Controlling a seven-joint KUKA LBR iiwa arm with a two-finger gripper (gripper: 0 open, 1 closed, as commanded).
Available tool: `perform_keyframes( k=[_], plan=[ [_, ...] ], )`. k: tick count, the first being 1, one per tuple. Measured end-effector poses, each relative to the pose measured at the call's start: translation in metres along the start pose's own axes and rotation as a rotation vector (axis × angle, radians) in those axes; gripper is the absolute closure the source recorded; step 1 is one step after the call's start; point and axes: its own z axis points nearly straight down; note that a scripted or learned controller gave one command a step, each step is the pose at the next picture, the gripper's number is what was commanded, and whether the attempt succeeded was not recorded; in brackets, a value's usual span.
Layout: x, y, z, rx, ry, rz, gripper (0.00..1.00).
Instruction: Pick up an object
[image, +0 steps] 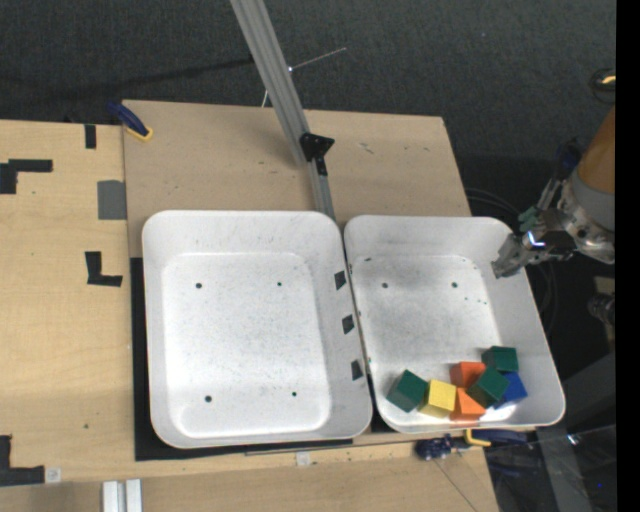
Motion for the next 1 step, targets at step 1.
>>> perform_keyframes(
  k=[1],
  plan=[
    [0.0531,-0.0036,-0.0068,0.003,0.003,-0.004,1.00]
  ],
)
